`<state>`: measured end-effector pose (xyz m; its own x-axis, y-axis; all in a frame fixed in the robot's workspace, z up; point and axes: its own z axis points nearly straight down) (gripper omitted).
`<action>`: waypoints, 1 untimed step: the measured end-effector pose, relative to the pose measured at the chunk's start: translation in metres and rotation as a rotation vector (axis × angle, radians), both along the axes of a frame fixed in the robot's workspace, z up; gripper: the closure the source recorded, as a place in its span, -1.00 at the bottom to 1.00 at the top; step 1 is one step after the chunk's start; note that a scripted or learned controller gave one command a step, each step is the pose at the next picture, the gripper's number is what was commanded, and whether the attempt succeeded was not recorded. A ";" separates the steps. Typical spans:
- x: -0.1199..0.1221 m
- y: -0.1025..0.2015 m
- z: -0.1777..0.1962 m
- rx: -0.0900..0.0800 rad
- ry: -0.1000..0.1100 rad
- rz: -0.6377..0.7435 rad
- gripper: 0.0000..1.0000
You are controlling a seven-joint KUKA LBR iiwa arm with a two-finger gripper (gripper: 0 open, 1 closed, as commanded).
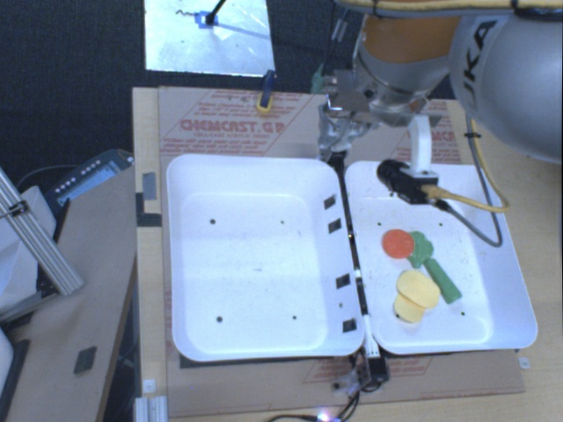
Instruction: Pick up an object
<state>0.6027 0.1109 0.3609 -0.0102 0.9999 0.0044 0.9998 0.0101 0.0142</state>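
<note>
The grey arm [493,51] with its orange band [413,25] reaches in over the far right corner of the surface [149,130], and its tool [334,143] hangs just above the far end of the divide between the two white bins. Whether the tool is wide or narrow cannot be told, since its tip is small and dark against the bin rims; nothing is seen between its tips. The left bin [185,323] sits toward the left edge of the surface, the right bin [510,323] beside it, their inner rims touching along a line of black clips [339,227]. In the right bin, toward its near half, lie three toys close together: a red-orange round piece [397,243], a green piece [435,271] touching it and running slantwise toward the near right corner, and a yellow piece [413,295] just nearer the front edge, touching the green one. A black fitting [400,181] with a yellow cable [475,205] hangs from the arm over the far part of the right bin. A shiny metal sheet [207,25] lies beyond the far edge of the surface.
</note>
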 end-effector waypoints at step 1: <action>0.023 0.062 0.078 0.000 0.002 0.001 1.00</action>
<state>0.6256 0.1725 0.4391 -0.0110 0.9999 0.0048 0.9999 0.0109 0.0121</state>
